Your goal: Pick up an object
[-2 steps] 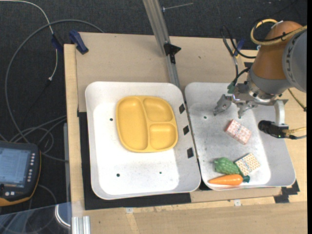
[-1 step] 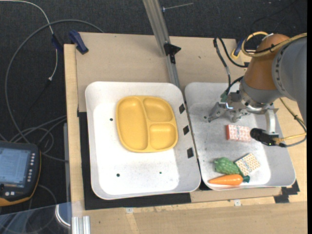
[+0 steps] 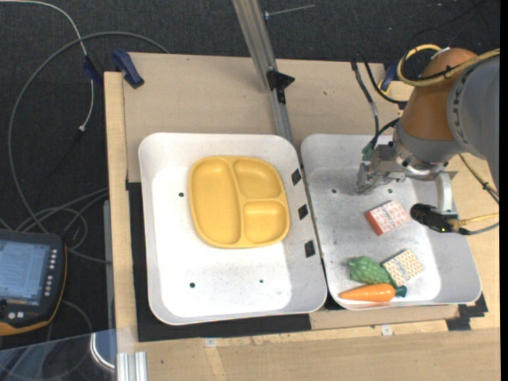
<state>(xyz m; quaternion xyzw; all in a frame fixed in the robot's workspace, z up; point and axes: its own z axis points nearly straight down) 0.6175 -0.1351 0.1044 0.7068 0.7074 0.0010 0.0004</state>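
The gripper (image 3: 371,175) hangs over the right bin (image 3: 337,213), near the bin's far side. Nothing sits between its fingers, and it is too small and blurry to tell if they are apart or together. Just in front of the gripper, in the middle of the right bin, lies a small pink box (image 3: 386,217). Closer to the front edge of that bin lies a green bumpy toy (image 3: 366,270), with a little checked box (image 3: 404,266) just beside it. An orange carrot (image 3: 367,294) lies along the front edge, touching the green toy. To the left of the right bin sits the left bin (image 3: 167,236), and a yellow tray (image 3: 238,201) with three parts rests in it.
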